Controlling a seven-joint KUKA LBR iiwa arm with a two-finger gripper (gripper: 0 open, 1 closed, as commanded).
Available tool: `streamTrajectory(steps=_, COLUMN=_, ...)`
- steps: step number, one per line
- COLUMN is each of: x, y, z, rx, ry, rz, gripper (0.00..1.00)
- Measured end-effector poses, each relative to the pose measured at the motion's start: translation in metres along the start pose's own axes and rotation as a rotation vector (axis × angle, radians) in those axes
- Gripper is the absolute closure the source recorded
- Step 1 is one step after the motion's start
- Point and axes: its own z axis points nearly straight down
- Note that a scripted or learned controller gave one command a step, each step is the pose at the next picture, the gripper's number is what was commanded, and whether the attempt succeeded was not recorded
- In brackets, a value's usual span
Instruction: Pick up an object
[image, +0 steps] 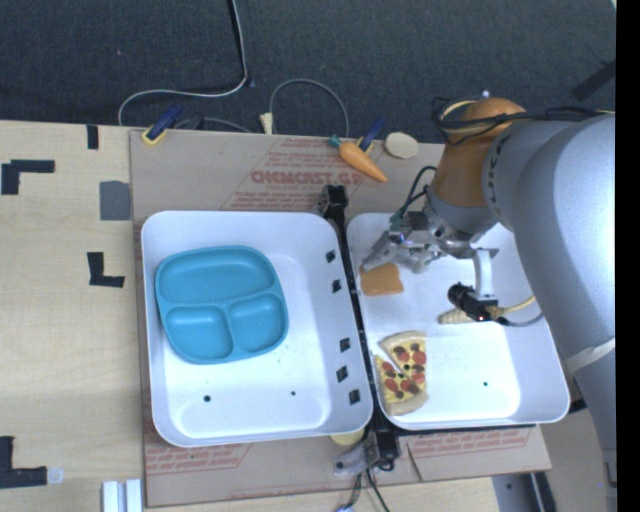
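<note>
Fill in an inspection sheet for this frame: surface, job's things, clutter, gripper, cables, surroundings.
Surface: two shallow white bins side by side, left bin and right bin, on a brown cardboard sheet.
Job's things: tan toast-like slice and pizza slice toy in the right bin; blue divided plastic plate in the left bin.
Clutter: orange carrot toy and pale round piece on the cardboard behind the bins.
Gripper: gripper low over the right bin, beside the toast-like slice; finger state unclear.
Cables: white cable looping behind the bench.
Surroundings: dark carpet; light wooden bench top with black marks.
</note>
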Motion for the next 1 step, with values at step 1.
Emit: streamTrajectory(steps=1, x=0.0113, y=-0.0011, z=-0.0023, rx=0.005, ry=0.001, rz=0.000, gripper=0.00)
